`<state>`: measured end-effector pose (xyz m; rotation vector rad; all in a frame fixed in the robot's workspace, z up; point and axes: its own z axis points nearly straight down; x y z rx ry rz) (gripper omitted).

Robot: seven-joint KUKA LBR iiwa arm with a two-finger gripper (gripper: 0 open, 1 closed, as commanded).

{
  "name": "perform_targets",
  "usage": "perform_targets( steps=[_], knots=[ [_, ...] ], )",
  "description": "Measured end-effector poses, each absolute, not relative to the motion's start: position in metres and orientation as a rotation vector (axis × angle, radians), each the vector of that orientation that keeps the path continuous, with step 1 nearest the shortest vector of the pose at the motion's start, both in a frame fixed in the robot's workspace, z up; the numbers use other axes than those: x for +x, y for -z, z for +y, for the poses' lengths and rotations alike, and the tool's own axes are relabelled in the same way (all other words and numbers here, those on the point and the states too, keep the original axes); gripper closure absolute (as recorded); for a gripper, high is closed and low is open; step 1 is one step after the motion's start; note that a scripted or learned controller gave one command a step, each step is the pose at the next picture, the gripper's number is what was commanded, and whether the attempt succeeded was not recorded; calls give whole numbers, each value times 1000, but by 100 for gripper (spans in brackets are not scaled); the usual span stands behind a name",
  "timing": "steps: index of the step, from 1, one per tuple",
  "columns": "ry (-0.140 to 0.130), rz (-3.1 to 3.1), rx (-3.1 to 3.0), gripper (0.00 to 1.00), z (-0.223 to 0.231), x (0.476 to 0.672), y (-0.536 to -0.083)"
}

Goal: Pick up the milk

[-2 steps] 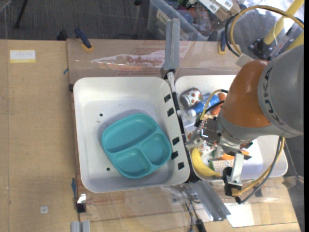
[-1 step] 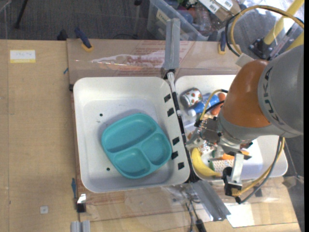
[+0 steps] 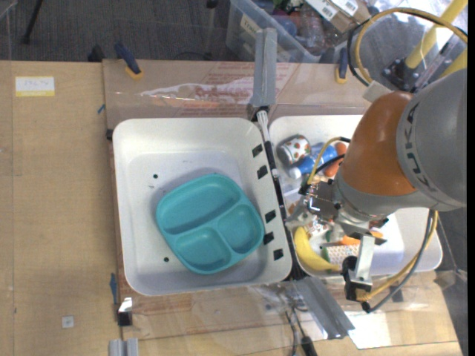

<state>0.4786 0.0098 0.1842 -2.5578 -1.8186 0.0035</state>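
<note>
Camera view showed the grey arm with its orange band (image 3: 375, 150) reaching in from the right and bent low over the right bin (image 3: 423, 254), which put the tool (image 3: 330, 221) down among the clutter there. That posture made sense as a descent toward a grasp, since the small items were all heaped in this bin, crowded against the divider. The left bin (image 3: 137, 162) carried a teal divided plate (image 3: 210, 222), lying flat and well apart from the tool, so it played no part in the reach.

Whether the tool was open or closed could not be told; the wrist and its cabling hid that part, and nothing could be seen gripped.

A yellow banana (image 3: 312, 254) lay just below the tool, by the front wall of the right bin. A small can with a red and white face (image 3: 295, 150) sat near the bin's upper left corner, with blue and orange pieces (image 3: 326, 154) beside it.

The milk could not be picked out with confidence. In my judgement it most likely lay in the right bin, beneath or close beside the tool, hidden by the arm.
</note>
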Motion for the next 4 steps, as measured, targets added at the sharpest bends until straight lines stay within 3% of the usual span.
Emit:
perform_targets(
  steps=[4],
  knots=[
    [-3, -1819, -2558, 0, 10, 479, -184]
  ],
)
